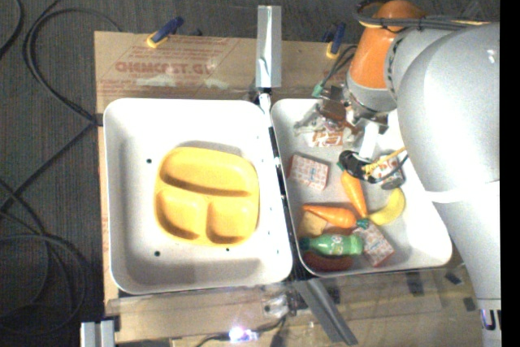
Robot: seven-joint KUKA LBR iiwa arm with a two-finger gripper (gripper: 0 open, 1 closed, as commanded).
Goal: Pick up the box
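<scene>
1. The left bin point(122, 199) holds one thing: a yellow divided tray point(209, 193) lying flat near its middle, with bare white floor around it on every side.
2. The right bin point(422, 244) is crowded. A small patterned box point(309, 171) lies flat in its upper left part, close to the bin's left wall and apart from the other items.
3. Below the box lies an orange carrot point(329, 216), roughly level, and under that a green bottle point(333, 244) on its side with a dark red item point(329, 261) beside the front wall.
4. A second carrot point(353, 193) lies at a slant toward the middle, with a yellow banana point(390, 207) just to its right and a second patterned box point(375, 245) near the lower middle.
5. The gripper point(341, 122) hangs over the far end of the right bin, above the patterned box, amid a tangle of crinkled wrapping; whether its jaws are wide or narrow cannot be told.
6. The grey arm point(451, 118) covers the bin's right side, and its orange band point(375, 53) sits above the bin's far rim.
7. Open floor in the right bin lies mostly between the box and the slanted carrot, and along the lower right.
8. The two bins touch along the middle rim; cardboard point(171, 65) shows behind the left bin.
</scene>
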